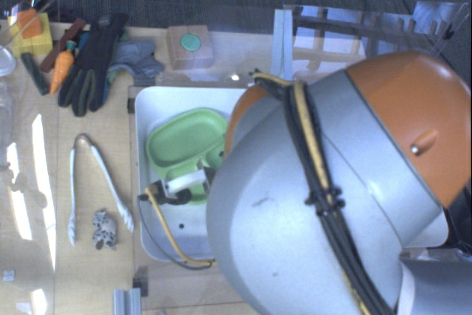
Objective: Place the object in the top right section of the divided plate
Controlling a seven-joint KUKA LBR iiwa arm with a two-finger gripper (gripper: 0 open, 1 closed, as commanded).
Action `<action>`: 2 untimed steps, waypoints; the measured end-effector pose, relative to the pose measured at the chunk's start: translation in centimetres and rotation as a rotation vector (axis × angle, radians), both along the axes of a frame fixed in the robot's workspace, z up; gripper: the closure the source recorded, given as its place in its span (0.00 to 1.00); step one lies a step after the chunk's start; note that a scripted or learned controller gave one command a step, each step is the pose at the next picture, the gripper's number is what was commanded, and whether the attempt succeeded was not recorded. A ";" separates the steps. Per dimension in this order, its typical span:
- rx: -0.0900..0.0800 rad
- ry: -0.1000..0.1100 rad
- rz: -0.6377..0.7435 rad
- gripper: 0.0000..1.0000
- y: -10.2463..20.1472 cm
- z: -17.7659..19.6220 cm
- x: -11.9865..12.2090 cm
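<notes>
A green divided plate (pixel 184 138) lies in the left white bin (pixel 144 108). Its right part is hidden under my arm. The large grey and orange arm (pixel 317 188) reaches across both bins from the right. My gripper (pixel 209 178) hangs low over the plate's near right edge, mostly covered by the wrist. I cannot make out any object between the gripper and the plate. The visible sections of the plate hold nothing.
On the bench left of the bin lie white tongs (pixel 94 182), a small spotted toy (pixel 105 229), a black glove (pixel 91 74), a toy carrot (pixel 62 67) and a yellow block (pixel 32 33). A wooden block with a green dot (pixel 189 45) sits behind the bin.
</notes>
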State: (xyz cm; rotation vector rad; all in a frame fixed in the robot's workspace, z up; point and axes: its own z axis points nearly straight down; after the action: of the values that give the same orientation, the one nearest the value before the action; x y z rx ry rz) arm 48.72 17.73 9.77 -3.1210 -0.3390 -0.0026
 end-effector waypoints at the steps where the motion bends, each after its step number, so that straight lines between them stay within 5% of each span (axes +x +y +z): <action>1: -0.004 -0.007 -0.003 0.00 -0.2 0.2 0.2; 2: 0.000 -0.006 0.029 0.00 -0.7 15.6 10.0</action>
State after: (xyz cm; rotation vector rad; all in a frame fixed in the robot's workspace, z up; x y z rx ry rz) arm 58.72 17.07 25.42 -3.1168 -0.3846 -0.0125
